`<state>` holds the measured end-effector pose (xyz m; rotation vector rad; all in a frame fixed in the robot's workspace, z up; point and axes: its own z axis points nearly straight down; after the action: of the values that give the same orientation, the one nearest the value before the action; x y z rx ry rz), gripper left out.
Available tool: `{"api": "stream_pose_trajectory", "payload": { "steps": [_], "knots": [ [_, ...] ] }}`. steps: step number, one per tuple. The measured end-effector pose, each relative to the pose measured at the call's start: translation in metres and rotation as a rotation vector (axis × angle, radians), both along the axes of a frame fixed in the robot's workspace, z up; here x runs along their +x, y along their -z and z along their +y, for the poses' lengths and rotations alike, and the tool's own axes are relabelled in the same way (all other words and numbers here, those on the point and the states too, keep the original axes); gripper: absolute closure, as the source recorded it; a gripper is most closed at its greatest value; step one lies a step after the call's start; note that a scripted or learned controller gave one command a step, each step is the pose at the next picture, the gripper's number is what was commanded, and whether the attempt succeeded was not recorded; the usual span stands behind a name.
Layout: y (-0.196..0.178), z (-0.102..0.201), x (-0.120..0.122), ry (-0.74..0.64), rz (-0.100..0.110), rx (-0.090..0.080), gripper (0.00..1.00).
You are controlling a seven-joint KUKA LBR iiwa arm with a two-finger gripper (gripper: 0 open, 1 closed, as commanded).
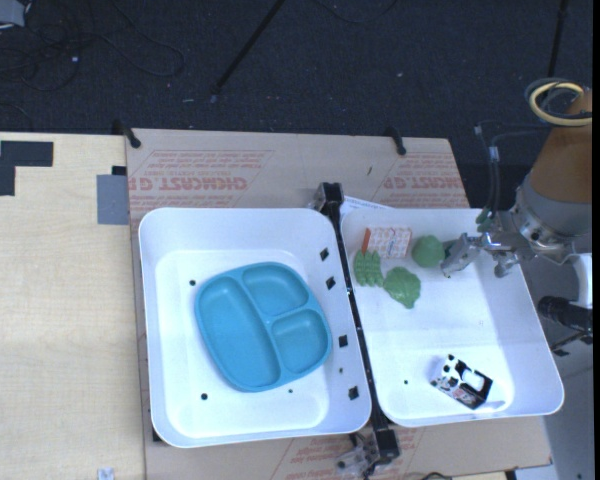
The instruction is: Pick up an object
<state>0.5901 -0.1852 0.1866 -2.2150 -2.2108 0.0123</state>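
Closest to my camera lies a small black-and-white object [461,382], in the right bin [520,318]. Further back I see three green toys [403,286] and a pale box [388,241] close together. My gripper [458,257] hovers just beside them; whether its jaws are apart, I cannot tell. A blue divided tray [262,323] occupies the left bin [170,368].

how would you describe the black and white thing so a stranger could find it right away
Look in the right white bin, then at its near right corner. The black and white object lies there alone, far from the green pieces clustered at the bin's far end.
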Motion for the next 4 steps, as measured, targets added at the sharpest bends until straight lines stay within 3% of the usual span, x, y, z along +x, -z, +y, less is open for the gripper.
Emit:
{"api": "stream_pose_trajectory", "payload": {
  "steps": [1,3,4],
  "knots": [
    [-0.007,0.000,0.003,-0.002,-0.013,-0.003,0.00],
    [0.102,-0.006,0.002,-0.001,-0.009,-0.001,0.00],
    [0.089,-0.007,0.003,0.000,-0.011,-0.002,1.00]
  ]
}}
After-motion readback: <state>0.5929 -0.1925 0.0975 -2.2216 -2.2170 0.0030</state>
